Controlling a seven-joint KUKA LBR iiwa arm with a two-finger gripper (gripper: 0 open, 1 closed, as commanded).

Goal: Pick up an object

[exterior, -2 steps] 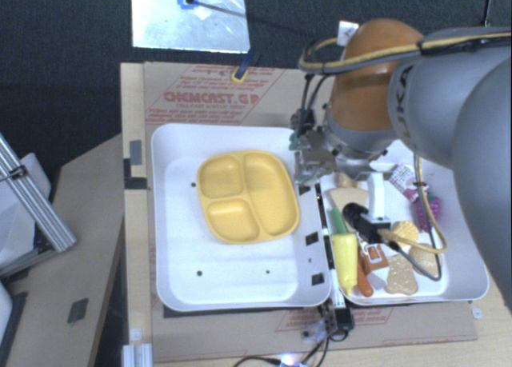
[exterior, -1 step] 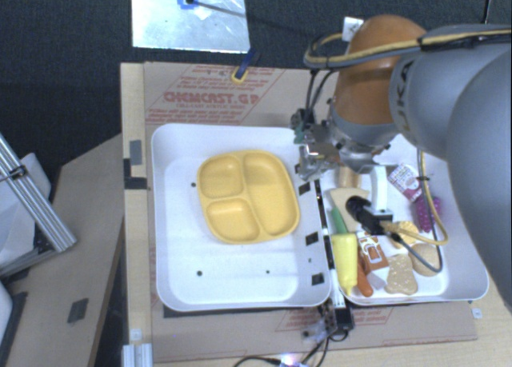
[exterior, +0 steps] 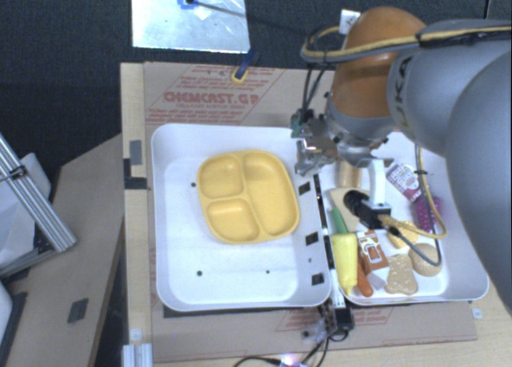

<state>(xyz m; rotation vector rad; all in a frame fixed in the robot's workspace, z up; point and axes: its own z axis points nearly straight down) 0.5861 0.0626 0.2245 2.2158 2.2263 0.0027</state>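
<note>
The end effector [exterior: 314, 149] hangs over the divider between the two white bins, at about 12 o'clock of the right bin [exterior: 468, 281]; whether it is open or closed cannot be told, since the wrist hides it. The left bin [exterior: 172, 277] holds a yellow divided plate [exterior: 246, 196] at its centre. The right bin holds a clutter of small objects [exterior: 384, 245], among them what looks like a yellow banana [exterior: 345, 257] at 7 o'clock and a purple brush [exterior: 426, 213] at 3 o'clock

Bench [exterior: 96, 189] under two white bins [exterior: 172, 221]
</note>
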